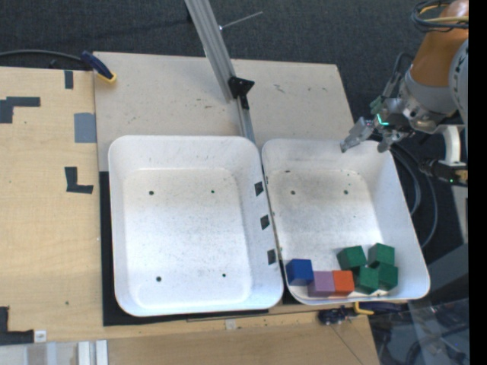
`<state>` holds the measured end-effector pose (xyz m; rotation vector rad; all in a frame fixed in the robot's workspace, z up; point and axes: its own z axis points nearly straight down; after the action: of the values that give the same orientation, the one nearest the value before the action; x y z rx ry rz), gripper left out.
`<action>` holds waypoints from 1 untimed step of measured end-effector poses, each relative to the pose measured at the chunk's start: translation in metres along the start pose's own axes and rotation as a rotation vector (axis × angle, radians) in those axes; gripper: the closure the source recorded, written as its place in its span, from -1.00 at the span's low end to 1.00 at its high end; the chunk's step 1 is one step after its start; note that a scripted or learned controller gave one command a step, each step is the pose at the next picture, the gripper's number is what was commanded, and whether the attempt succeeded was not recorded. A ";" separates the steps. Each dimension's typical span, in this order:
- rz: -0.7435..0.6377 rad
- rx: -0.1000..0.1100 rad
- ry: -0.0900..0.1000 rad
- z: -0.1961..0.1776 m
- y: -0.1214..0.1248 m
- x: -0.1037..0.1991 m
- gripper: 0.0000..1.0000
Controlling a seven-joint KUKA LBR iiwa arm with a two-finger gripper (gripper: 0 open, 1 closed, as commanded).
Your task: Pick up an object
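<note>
Several small blocks lie along the near edge of the right bin point(380, 173): a blue block point(300, 271), a purple block point(324, 282), an orange block point(343, 280) and a cluster of green blocks point(369, 265). My gripper point(367, 137) hangs above the far right corner of that bin, well away from the blocks, with its fingers spread open and nothing between them. The grey arm with its orange band point(437, 59) reaches in from the right.
The left bin point(122, 166) sits beside the right one, with black clips along the shared wall. A slanted metal rail point(217, 44) crosses the bench behind the bins. A blue and yellow tool point(99, 65) lies at the far left.
</note>
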<state>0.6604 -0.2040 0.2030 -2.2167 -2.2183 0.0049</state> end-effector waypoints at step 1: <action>-0.001 -0.005 -0.003 -0.004 0.001 0.000 -1.00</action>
<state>0.6615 -0.2043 0.2067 -2.2194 -2.2237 0.0037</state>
